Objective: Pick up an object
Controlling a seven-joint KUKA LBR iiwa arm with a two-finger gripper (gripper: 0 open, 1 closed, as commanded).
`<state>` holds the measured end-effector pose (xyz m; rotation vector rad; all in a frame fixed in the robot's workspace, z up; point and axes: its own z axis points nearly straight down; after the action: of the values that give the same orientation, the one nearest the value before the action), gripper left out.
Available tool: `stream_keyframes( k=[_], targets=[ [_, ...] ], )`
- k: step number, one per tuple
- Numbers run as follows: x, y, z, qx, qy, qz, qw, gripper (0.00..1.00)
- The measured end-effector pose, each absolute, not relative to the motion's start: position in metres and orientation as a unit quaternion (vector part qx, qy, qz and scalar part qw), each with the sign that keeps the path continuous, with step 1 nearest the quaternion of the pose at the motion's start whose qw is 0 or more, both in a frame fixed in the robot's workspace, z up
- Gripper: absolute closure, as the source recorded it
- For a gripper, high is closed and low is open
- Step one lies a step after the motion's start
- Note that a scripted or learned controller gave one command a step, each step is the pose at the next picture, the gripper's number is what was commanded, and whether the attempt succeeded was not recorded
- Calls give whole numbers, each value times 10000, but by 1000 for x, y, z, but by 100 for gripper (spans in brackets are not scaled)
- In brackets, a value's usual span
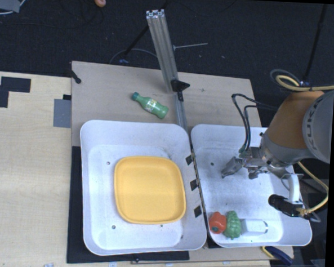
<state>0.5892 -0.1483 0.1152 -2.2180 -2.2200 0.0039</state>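
At the near edge of the right bin (211, 147) sit some small toys all bunched up: a red one (217, 222), a bumpy green one (233, 225) touching it, and a white one (255, 226) just beside the green. Any of them could be the thing to pick up. They lie flat on the bin floor, close to the near wall.

In the left bin (93, 137) there is a big yellow plate (150, 189) lying flat in the middle. Nothing is on it.

A bit further back, over the middle of the right bin, hangs the gripper (241, 168) on the grey and orange arm (294, 124). Its two grey fingers look spread a little, and there is nothing between them. It is well apart from the toys, up over a bare bit of the bin.

So I think the grab has not happened yet, and the arm is at the reaching step. Next it would need to come toward the near edge, get right above one toy, go down, and close. The toys touch each other and sit by the wall, so that could be tricky.

Far back on the bench (214, 93), past the bins, a little green bottle (150, 105) lies on its side, near a slanted metal bar (164, 42)
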Motion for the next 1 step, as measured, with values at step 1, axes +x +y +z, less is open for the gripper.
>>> stream_keyframes(
  k=[1],
  targets=[
    [590,-150,127,-7077,-7065,3,2,100]
  ],
)
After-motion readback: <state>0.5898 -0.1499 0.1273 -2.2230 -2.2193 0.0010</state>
